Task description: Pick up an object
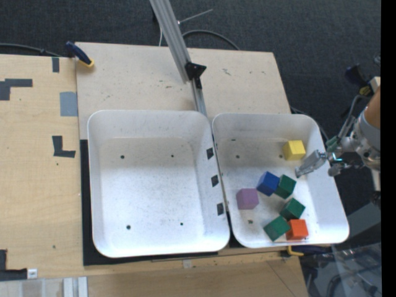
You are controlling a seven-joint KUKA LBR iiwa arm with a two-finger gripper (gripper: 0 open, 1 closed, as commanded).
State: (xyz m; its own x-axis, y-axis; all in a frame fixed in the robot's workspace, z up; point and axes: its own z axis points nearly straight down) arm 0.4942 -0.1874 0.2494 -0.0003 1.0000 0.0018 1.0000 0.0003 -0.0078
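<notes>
We see the gripper at the right edge of the right bin, reaching in from the right just above the rim. One grey finger slants down and to the left toward the blocks; whether the jaws stand wide or narrow we cannot tell, and nothing shows between them.

All the blocks lie in the right bin. The yellow block sits nearest the gripper, just to its upper left, its edges roughly square to the bin walls. Below it, the blue block and a dark green block touch each other, both turned at a slant. The purple block lies apart to the left, near the wall between the bins. Toward the front, a second green block, a third green block and the orange block cluster together. These are cubes, so none shows a long axis.

The left bin stands beside it on the bench.
</notes>
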